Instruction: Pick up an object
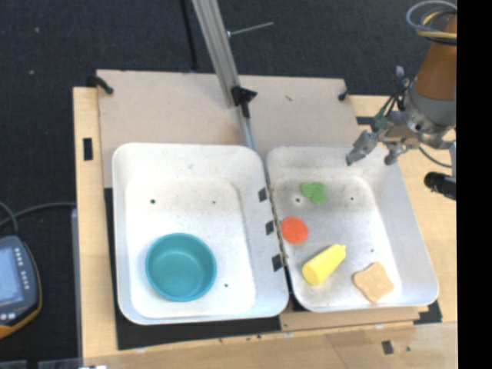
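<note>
the end effector point(374, 146) hangs over the right bin's point(407, 229) far edge, fingers spread and gripping nothing, as far as this slant shows. its candidates lie loose and apart in that bin, which leaves finger room around each: green piece point(313, 191), orange disc point(294, 230), yellow block point(323, 264), tan piece point(373, 282). the teal bowl point(181, 266) sits alone in the left bin point(138, 175).

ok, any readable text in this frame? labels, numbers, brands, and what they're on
No readable text anywhere in the camera view.
The handheld device with a grey screen at the left edge: screen content too blurred to read.
The round teal plastic bowl, green lump, orange disc, yellow wedge-shaped block and tan bread-like slice: no markings visible.
The two shallow white bins: dark specks, no print.
</note>
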